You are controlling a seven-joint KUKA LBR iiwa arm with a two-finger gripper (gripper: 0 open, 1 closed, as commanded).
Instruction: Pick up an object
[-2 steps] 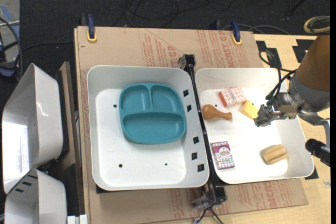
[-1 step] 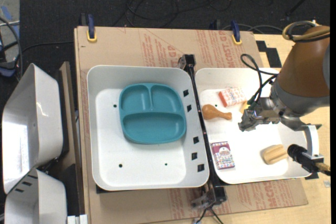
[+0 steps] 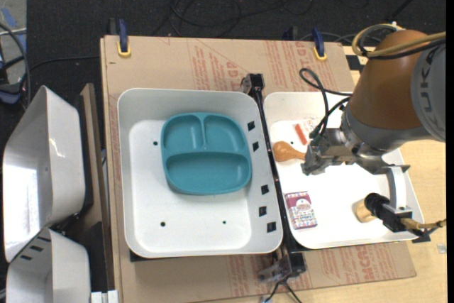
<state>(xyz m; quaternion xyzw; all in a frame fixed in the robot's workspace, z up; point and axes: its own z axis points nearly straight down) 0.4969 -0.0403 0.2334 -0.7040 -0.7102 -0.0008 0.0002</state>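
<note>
My gripper (image 3: 312,164) hangs low over the right bin (image 3: 340,232), near the bin's left middle. Just to its left lies a brown wooden spoon-like piece (image 3: 286,150), close to the gripper tip; contact between them cannot be made out. A small orange-red stick (image 3: 301,133) lies a little further back. Toward the front of the same bin a pink and white card packet (image 3: 301,210) lies flat. A tan rounded piece (image 3: 363,210) rests at the front right. Nothing is visibly held.
The left bin (image 3: 142,223) holds a teal divided plate (image 3: 206,154), slightly back of centre. A dark ridge with black clips (image 3: 264,174) separates the two bins. The arm's bulk (image 3: 390,96) covers the right bin's back right part.
</note>
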